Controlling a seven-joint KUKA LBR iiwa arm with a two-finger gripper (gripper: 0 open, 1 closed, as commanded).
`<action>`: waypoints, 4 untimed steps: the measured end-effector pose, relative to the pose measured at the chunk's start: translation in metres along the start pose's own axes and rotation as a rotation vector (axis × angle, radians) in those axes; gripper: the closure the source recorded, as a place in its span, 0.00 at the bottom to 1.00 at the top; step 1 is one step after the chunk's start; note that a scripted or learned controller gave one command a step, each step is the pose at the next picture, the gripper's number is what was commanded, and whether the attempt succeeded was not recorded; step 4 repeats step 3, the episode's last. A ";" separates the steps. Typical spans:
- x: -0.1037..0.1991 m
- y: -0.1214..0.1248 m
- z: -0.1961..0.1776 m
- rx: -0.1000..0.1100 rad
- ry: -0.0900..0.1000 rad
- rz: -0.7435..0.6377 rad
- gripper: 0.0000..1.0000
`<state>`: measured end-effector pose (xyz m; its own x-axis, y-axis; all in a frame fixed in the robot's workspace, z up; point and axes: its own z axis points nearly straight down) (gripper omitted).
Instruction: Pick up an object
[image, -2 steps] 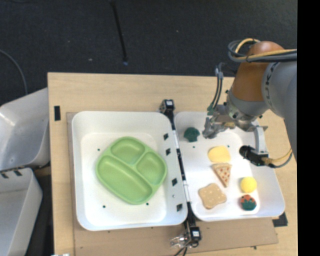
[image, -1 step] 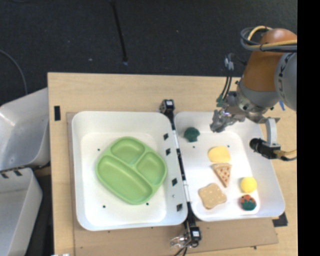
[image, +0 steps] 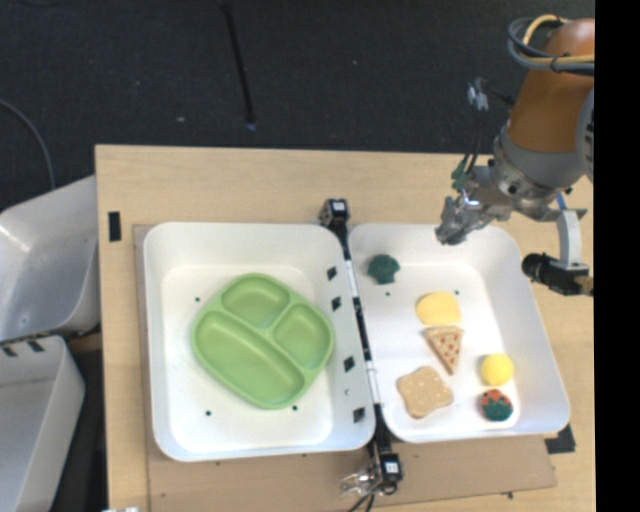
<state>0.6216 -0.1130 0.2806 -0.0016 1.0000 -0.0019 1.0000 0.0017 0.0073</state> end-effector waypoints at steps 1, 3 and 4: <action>0.056 -0.018 0.007 0.007 0.003 -0.004 1.00; 0.169 -0.036 0.033 0.009 0.002 -0.004 1.00; 0.169 -0.036 0.033 0.009 0.002 -0.004 1.00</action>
